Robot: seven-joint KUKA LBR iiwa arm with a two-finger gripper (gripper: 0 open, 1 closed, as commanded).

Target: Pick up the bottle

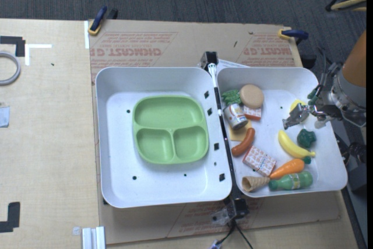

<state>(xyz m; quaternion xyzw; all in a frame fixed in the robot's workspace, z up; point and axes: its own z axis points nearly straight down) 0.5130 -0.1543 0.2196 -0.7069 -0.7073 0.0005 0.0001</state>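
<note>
Red print, seen upside down and mirrored, is carried by the cardboard sheet (192, 44) at 12 o'clock; its wording cannot be read reliably.

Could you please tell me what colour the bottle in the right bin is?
Green, with a yellowish label; the bottle shows best in the camera view.

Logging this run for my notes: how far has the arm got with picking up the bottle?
Nothing looks done: the green plastic bottle lies on its side at the right white bin's near edge, beside the orange carrot. In hand: the two-finger gripper hangs over that bin near the yellow banana, short of the bottle. Left: reach, grasp, lift.
</note>
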